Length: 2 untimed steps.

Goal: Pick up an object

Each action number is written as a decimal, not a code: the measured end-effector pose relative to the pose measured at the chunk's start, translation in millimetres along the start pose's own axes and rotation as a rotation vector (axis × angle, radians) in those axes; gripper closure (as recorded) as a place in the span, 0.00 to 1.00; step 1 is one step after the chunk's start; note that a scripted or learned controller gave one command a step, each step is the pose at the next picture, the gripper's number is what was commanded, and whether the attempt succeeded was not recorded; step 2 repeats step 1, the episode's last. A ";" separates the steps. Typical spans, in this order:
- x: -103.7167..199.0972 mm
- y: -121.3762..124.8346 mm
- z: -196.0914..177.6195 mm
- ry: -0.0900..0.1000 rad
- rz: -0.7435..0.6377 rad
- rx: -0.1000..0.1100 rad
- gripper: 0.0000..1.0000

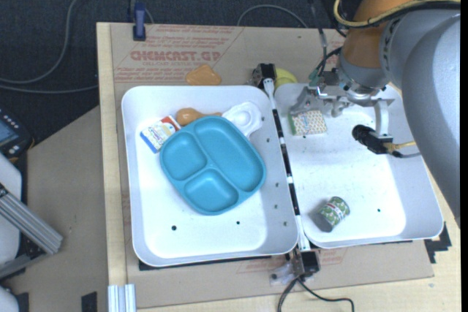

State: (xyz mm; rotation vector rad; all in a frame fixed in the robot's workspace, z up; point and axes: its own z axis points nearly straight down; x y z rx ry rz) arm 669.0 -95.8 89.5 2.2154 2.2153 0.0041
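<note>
My gripper (319,100) hangs over the far left corner of the right bin (365,179). Just under and in front of it is a small pale packet with a dotted pattern (308,123), which looks to be resting on the bin floor. A small can with a green label (333,212) lies on its side near the front of the same bin. In the left bin (146,215) a blue divided plate (212,163) takes up the middle. Behind the plate are a white packet with a coloured label (159,134), an orange piece (189,115) and a white scoop (243,115).
Behind the bins, an orange lump (203,74) lies on the brown board, and a yellow-green object (284,77) sits by the divider. The right bin's centre and right side are bare floor. The grey arm (431,84) covers the far right.
</note>
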 end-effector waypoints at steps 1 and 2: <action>2.1 -0.1 0.1 0.000 0.000 0.000 0.00; 2.1 -0.1 0.1 0.000 0.000 0.000 0.00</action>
